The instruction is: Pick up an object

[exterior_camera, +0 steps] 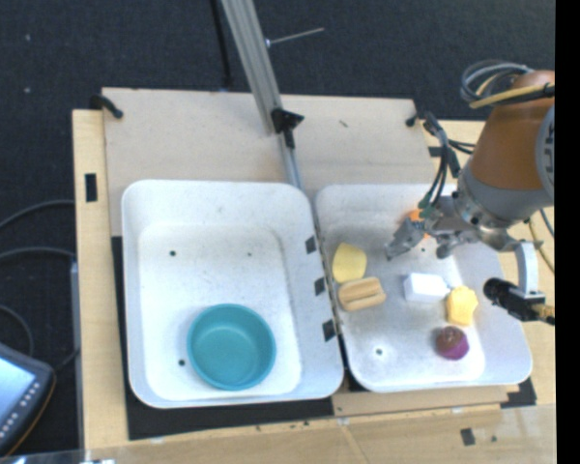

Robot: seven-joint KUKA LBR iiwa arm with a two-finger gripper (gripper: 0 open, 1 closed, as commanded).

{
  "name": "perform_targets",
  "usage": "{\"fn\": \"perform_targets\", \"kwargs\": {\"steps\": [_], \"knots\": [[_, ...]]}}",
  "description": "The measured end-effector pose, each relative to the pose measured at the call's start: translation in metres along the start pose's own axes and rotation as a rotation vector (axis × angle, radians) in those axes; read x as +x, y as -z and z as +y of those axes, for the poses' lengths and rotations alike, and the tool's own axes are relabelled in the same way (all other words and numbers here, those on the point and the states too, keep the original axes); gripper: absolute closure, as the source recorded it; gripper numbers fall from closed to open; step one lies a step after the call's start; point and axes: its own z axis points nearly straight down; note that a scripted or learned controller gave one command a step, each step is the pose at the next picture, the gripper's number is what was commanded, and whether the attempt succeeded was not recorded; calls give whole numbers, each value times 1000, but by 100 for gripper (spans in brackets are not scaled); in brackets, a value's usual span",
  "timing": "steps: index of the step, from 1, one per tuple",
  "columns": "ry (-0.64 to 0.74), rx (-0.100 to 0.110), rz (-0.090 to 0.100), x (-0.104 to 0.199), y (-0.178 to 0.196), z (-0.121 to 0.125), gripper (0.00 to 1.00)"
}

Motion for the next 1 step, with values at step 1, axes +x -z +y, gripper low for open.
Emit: {"fn": "perform_targets", "kwargs": {"steps": [1], "knots": [[-1,-1,0,0,0,0,0]]}}
